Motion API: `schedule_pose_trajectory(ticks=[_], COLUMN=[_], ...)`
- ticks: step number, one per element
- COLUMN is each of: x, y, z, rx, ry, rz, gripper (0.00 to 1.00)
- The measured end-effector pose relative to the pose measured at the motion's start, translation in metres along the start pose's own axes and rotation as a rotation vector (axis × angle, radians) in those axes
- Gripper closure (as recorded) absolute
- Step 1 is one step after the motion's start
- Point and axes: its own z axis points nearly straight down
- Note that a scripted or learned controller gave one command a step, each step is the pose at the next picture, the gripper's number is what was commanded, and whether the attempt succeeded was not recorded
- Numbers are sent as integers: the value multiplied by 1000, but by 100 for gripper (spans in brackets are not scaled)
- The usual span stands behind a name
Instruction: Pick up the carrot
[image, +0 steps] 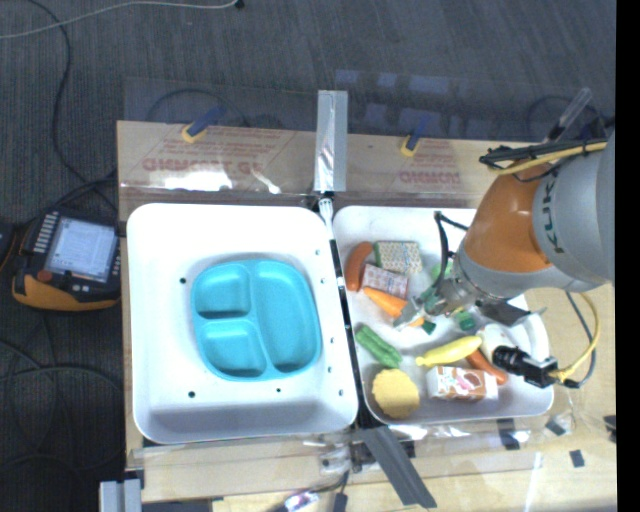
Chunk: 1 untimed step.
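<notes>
Dark carpet surrounds the counter (230, 155). In the right bin (455, 218), the carrot (385, 298) lies just left of the tool (432, 303), whose opening I cannot tell. Better to centre over the carrot, clear of the neighbouring box (385, 279), before closing.

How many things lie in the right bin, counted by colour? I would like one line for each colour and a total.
Orange: 2, the carrot and a sausage-shaped piece
Yellow: 2, the banana and a round lemon-like piece
Green: 1, the long vegetable
Printed packets: 3
Total: 8 that I can tell; small pieces near the gripper are unclear.
</notes>
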Motion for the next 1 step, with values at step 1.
schedule_pose_trajectory(ticks=[1], x=[73], y=[27], z=[-145], rx=[3], ry=[-2], rz=[-247], gripper=[100])
